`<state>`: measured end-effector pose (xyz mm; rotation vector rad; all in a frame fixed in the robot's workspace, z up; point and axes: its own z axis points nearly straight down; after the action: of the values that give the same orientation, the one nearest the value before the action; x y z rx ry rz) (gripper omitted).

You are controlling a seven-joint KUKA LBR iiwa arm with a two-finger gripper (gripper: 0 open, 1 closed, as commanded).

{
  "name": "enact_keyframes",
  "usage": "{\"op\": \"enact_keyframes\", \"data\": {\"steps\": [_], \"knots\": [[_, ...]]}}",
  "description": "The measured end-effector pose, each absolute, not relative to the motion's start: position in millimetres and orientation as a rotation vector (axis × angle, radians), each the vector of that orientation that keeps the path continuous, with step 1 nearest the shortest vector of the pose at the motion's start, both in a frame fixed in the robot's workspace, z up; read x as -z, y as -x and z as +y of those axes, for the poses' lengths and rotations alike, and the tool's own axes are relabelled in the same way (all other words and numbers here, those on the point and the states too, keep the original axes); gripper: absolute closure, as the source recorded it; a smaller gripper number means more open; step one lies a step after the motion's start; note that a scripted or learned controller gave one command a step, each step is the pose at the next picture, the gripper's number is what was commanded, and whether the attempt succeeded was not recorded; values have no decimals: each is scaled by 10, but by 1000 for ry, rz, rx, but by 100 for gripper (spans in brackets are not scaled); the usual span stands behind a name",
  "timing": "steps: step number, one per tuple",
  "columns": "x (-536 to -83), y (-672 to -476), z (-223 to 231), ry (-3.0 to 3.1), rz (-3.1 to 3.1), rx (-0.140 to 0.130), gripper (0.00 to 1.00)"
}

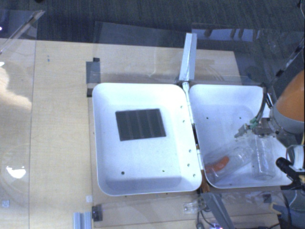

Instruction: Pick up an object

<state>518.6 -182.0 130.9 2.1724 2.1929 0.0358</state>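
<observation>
An orange object (219, 164) lies in the right bin (224, 95), near that bin's front left corner and close to the divider between the 2 bins. Just beside it, toward the right, lies a clear plastic item (240, 156), and a second clear, bottle-like item (261, 160) lies further right near the bin's front right edge; their outlines are faint against the white floor. The hand (251, 129) is positioned above the right half of this bin, over the clear items and apart from the orange object. Whether the hand is apart or together cannot be determined from this view. The grey arm (291, 120) with its orange band (291, 98) enters from the right. The left bin (140, 136) holds 1 dark rectangular ribbed pad (140, 124), lying flat near its centre. Both bins rest side by side on the wooden worktop (52, 128).
</observation>
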Motion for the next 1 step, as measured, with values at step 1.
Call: {"op": "enact_keyframes", "data": {"steps": [1], "knots": [[-1208, -5128, -2027, -2037, 2296, -42, 0]]}}
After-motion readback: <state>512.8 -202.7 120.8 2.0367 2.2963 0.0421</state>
